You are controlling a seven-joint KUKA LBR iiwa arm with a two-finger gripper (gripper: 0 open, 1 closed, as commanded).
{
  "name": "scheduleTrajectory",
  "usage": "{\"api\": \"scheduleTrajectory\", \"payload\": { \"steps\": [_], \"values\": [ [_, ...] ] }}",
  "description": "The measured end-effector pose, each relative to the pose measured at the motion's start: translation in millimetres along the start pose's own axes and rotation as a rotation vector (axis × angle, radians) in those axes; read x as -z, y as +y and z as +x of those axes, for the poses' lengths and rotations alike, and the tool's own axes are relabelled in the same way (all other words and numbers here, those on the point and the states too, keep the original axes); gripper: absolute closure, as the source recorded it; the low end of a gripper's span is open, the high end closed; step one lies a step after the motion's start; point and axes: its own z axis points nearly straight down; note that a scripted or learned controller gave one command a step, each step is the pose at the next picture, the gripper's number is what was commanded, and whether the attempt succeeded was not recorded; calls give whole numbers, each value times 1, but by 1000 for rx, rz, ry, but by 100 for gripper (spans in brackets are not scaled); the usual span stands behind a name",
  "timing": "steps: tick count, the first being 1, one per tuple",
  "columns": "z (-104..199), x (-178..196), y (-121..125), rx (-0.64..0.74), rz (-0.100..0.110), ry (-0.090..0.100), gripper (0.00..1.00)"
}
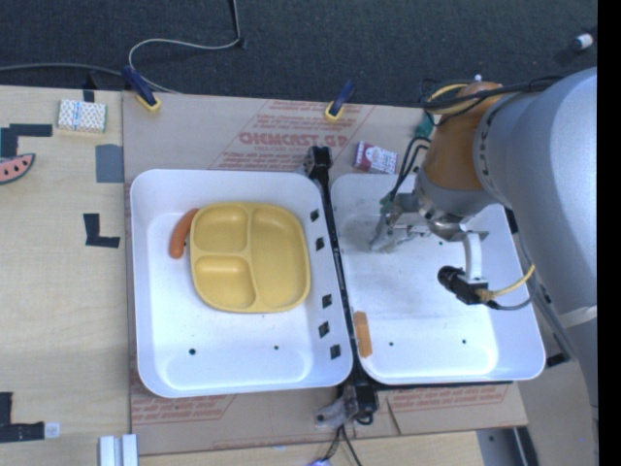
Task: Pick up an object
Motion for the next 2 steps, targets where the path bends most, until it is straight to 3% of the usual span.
{"api": "scheduleTrajectory", "payload": {
  "steps": [1, 2],
  "values": [
    [111, 89, -11, 1, 2, 4, 100],
    [111, 89, -11, 1, 4, 3, 0]
  ]
}}
